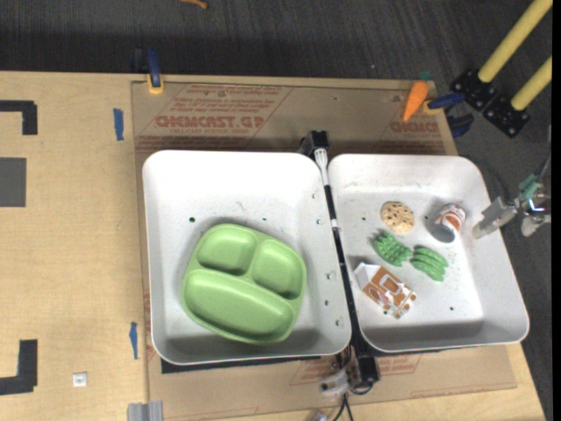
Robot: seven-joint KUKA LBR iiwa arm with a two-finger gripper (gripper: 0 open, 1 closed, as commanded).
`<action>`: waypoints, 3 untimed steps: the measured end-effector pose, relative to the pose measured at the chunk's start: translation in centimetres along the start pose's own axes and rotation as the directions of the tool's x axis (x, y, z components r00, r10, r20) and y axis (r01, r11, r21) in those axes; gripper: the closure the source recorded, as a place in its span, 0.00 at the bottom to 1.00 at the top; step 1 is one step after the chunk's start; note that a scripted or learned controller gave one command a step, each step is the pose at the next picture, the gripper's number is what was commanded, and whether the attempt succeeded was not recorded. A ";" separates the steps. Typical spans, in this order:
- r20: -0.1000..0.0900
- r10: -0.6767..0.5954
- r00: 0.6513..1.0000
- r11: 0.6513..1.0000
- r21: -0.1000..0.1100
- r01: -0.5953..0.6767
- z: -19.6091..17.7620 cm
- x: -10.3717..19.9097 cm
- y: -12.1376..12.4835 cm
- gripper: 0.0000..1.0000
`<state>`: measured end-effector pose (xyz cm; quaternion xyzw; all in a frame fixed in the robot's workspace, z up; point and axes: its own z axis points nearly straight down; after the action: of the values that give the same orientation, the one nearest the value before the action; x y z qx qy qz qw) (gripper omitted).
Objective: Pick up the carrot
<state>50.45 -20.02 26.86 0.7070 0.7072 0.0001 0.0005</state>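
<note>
Orange and tapered, the carrot [415, 99] is lying outside both bins, on the cardboard sheet [219, 117] just beyond the far rim of the right bin [500, 301], near that bin's far right corner. It is resting beside a blue clamp [449, 103], which appears to be pinning the cardboard to the worktop [61, 261]. It is not sitting among the other goods, so any pick would call for a reach past the bin's far wall.

The gripper [508, 216] is hanging at the right bin's right rim, about level with the bin's middle and well apart from the carrot. Whether it is released or clenched, I cannot tell; nothing is visible in its grasp.

Inside the right bin, items are lying loose and apart: a cookie [398, 217] toward the centre, a small red-and-white can [448, 220] nearer the right rim, two green pods [409, 256] nearer the front, and a printed snack packet [387, 289] toward the front left. These look scattered rather than arranged.

The left bin [166, 235], adjoining the right bin's left wall, is carrying a green divided tray [244, 282] tilted across its floor.

Judgement: the pick is not yet begun. The main risks are fouling the clamp next to the carrot and catching the right bin's rim on the approach.
</note>
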 end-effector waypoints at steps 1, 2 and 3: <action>-0.002 0.183 0.983 0.983 0.003 -0.183 6.5 -2.0 3.4 0.00; -0.002 0.184 0.983 0.983 0.003 -0.184 6.5 -2.0 3.4 0.00; -0.002 0.184 0.983 0.983 0.003 -0.184 6.5 -2.0 3.4 0.00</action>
<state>53.89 -21.99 20.37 0.7692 0.6390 -0.0001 -0.0010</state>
